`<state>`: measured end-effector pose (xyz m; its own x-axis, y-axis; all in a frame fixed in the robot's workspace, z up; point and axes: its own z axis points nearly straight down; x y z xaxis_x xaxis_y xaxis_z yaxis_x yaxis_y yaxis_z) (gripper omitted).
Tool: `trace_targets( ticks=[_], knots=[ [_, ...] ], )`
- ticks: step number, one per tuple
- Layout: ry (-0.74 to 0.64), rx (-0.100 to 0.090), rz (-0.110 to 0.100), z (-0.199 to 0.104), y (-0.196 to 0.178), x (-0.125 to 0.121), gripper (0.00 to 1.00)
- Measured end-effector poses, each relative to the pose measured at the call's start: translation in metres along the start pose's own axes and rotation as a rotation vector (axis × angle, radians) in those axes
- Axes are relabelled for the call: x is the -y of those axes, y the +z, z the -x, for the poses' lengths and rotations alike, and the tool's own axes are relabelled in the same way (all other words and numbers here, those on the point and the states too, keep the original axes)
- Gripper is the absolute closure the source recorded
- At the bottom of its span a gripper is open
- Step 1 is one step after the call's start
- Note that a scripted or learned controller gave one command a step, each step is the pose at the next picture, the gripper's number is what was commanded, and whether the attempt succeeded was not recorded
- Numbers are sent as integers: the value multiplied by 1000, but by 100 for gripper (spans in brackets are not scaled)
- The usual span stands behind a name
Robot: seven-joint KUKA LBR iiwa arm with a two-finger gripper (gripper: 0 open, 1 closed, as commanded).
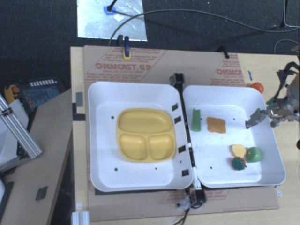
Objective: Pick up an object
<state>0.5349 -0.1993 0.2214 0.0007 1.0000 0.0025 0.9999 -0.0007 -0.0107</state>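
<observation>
The right bin (pixel 269 172) holds several small objects. A green block (pixel 196 119) stands near its left wall, with an orange flat piece (pixel 216 124) just to its right. Toward the front right lie a yellow piece (pixel 238 150), a green round object (pixel 253 154) and a small teal and red object (pixel 238 163), close together. My gripper (pixel 265 118) hangs over the bin's right side, above and behind that cluster. It is open, with nothing between its fingers.
A yellow divided tray (pixel 145 134) lies in the middle of the left bin (pixel 101 102). An orange ball (pixel 256 86) sits on the bench just behind the right bin. Cables run across the floor behind the bench.
</observation>
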Motion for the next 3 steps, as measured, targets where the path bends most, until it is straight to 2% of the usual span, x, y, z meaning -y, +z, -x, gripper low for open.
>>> trace_targets(
  ticks=[1,2,3],
  knots=[
    [-4,3,12,-1,-7,-3,0],
    [-3,1,8,-10,47,2,0],
    [-2,2,9,-10,108,-5,0]
  ],
)
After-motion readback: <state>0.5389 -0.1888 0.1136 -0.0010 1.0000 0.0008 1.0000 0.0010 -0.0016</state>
